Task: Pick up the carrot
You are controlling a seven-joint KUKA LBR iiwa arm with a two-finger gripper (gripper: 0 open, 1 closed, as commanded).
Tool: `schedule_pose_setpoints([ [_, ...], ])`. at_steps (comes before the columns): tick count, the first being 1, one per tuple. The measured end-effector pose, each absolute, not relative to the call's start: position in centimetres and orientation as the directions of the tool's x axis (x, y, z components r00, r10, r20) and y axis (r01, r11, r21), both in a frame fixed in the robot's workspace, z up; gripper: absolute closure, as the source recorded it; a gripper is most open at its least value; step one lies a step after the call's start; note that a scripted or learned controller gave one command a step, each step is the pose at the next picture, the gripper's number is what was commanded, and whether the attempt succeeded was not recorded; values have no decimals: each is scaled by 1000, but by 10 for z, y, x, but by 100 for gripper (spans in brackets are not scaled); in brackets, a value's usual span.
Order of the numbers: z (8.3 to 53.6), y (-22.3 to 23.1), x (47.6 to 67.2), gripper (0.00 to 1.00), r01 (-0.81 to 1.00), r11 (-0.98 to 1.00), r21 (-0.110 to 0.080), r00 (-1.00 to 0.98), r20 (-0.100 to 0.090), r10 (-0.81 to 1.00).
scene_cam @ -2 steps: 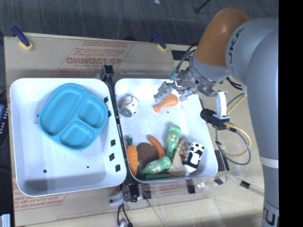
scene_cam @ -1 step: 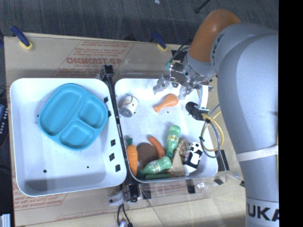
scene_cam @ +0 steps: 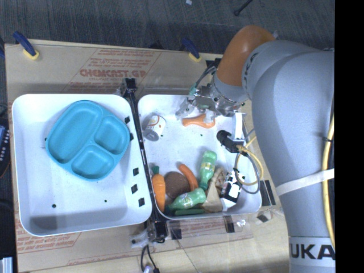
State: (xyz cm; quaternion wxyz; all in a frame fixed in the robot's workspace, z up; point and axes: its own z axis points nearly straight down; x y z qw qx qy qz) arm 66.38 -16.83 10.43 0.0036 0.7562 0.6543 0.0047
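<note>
1. The gripper (scene_cam: 200,103) hangs low over the far end of the right bin (scene_cam: 170,104), at the tip of the grey KUKA arm (scene_cam: 284,112) reaching in from the right. Whether it is clenched or released cannot be told from this angle, and nothing can be seen in its grasp.
2. Just beneath it, towards the camera, lies a small orange piece (scene_cam: 199,121) on the bin floor. Its shape is too unclear to name.
3. Beside that, towards the divider, a small round cup (scene_cam: 152,125) lies tipped on its side.
4. The likeliest carrot (scene_cam: 158,192), with a trace of green at its far end, lies in the near-left corner of the same bin. It rests against the wall shared with the left bin (scene_cam: 23,169), its long axis running roughly along that wall.
5. It sits well apart from the gripper, diagonally across the bin: nearer the camera and further left.
6. Crowding it are a brown round item (scene_cam: 175,183), a slim orange item (scene_cam: 187,175) and two green bottles (scene_cam: 207,166), so any descent would probably need the jaw line set across the carrot's length.
7. A blue divided tray (scene_cam: 88,138) sits in the left bin.
</note>
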Motion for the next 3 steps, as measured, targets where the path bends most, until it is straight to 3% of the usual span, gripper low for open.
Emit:
schedule_pose_setpoints([
  [1, 207, -173, 581, 0, 1000, 12, 2, -12, -3, 1000],
  [2, 129, -196, 656, 0, 991, -132, -11, 132, 0, 991],
  [3, 142, -181, 610, 0, 1000, -16, -6, 16, 1, 1000],
])
